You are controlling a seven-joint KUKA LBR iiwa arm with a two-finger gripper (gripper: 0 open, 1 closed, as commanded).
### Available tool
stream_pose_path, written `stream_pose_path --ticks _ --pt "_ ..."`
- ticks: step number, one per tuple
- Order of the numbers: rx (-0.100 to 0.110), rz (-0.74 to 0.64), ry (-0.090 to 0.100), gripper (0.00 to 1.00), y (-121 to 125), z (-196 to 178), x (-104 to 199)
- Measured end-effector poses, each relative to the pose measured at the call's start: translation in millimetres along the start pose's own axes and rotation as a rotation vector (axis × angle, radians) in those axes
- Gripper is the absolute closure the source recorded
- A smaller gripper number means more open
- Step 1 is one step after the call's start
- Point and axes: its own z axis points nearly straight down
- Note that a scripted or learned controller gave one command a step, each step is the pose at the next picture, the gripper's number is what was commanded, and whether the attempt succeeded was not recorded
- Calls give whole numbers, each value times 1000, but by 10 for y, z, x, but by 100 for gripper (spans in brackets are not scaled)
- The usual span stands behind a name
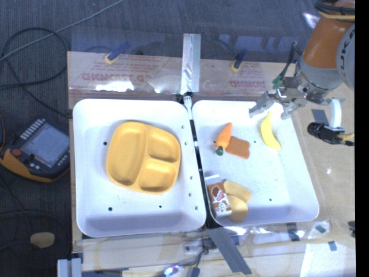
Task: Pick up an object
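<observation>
Item: banana [270,133], yellow, curved, lying flat at the far right of the right bin [300,178], just near of the gripper [271,104]. Judged a light plastic toy, stiff and smooth, likely to slip along its curve; best taken across the narrow middle, jaws set square to its length. Jaws: appear spread, holding nothing, poised over the bin's far edge, though the view is coarse here. Neighbouring stock, same bin: carrot [223,136], orange with a green end, tilted, touching an orange block [237,148] at its near right; both stand left of the banana and apart from it, so no obstruction on that side. Near left corner: a brown-and-red packet [218,198] beside two tan rounded pieces [237,199], well apart from the banana. Hindrance: the bin's right wall runs close beside the banana and may crowd the outer jaw. Left bin [86,154]: one yellow compartment tray [143,157], not in the way. The desk [323,172] is bare wood to the right.
</observation>
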Motion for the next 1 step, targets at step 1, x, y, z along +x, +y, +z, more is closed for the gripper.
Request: stream_pose_path --ticks 1 --pt "-1 -185 -5 0 274 1277 441"
